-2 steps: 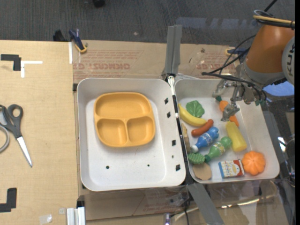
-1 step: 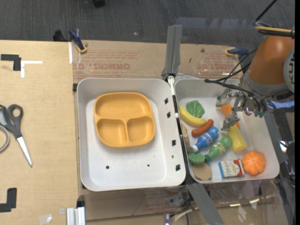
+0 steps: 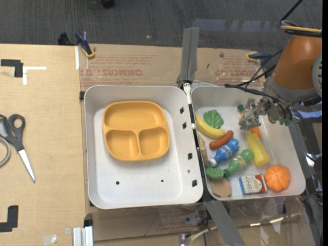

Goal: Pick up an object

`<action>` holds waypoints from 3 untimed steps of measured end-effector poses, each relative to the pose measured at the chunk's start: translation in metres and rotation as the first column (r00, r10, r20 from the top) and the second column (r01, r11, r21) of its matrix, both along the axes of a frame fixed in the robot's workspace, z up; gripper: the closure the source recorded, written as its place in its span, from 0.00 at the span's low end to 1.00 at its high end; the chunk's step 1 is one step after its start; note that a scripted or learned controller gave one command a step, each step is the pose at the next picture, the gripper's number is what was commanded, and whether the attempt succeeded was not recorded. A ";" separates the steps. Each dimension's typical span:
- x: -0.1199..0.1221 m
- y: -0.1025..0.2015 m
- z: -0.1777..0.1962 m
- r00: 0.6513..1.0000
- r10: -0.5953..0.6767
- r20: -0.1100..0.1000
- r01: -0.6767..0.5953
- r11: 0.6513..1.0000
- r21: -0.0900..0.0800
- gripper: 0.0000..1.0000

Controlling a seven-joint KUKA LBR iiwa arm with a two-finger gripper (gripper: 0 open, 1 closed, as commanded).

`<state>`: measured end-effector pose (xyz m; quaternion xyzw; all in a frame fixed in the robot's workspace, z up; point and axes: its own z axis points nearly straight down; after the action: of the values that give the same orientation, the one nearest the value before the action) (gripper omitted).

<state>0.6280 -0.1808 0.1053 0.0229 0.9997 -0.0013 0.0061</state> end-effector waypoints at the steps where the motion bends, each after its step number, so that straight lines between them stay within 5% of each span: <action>1: 0.000 0.000 0.000 1.000 0.000 0.000 0.000 1.000 0.000 0.00; 2: 0.002 0.001 0.011 1.000 0.002 0.006 -0.002 1.000 -0.002 1.00; 3: -0.087 0.065 0.027 0.999 -0.043 -0.010 0.043 0.999 0.003 1.00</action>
<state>0.5412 -0.1154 0.1319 0.0446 0.9990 0.0003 0.0012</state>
